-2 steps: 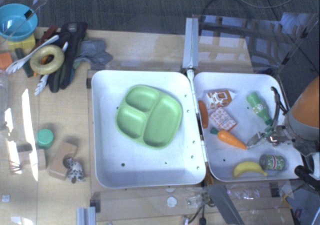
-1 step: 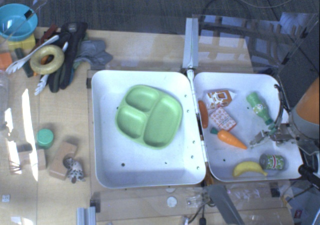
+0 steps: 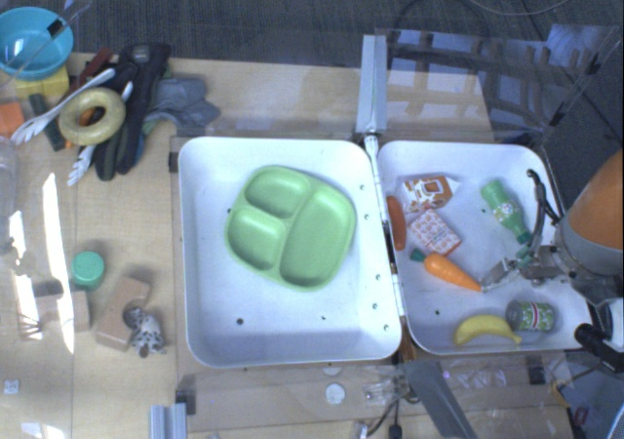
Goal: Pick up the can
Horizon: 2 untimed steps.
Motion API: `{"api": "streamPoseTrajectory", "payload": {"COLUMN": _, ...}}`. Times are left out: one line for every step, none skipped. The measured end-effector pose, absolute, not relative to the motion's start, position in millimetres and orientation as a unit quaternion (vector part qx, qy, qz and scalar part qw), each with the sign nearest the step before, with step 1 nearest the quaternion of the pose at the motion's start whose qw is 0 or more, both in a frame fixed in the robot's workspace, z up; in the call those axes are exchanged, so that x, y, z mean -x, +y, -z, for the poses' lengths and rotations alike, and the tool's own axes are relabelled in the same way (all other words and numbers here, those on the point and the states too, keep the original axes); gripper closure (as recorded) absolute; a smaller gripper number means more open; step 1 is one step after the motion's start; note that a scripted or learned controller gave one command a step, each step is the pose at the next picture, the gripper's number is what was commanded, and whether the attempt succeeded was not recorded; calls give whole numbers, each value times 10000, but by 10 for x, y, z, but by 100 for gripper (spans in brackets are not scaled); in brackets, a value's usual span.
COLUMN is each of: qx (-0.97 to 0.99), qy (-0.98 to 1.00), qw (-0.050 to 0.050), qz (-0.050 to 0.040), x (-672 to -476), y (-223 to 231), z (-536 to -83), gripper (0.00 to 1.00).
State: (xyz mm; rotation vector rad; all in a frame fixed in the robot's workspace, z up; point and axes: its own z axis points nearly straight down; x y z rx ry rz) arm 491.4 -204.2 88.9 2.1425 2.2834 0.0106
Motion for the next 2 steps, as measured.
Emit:
{"api": "streamPoseTrajectory", "payload": {"qx": -6793, "qy": 7339, "qw": 38, "qz": -20, "x": -4896, "y": -2056, "z": -986, "gripper": 0}}
{"api": "streamPoseTrajectory", "payload": {"qx": -6747, "qy": 7380, "qw": 43, "qz": -29, "x": -4910, "y": -2047, "z": -890, "gripper": 0}}
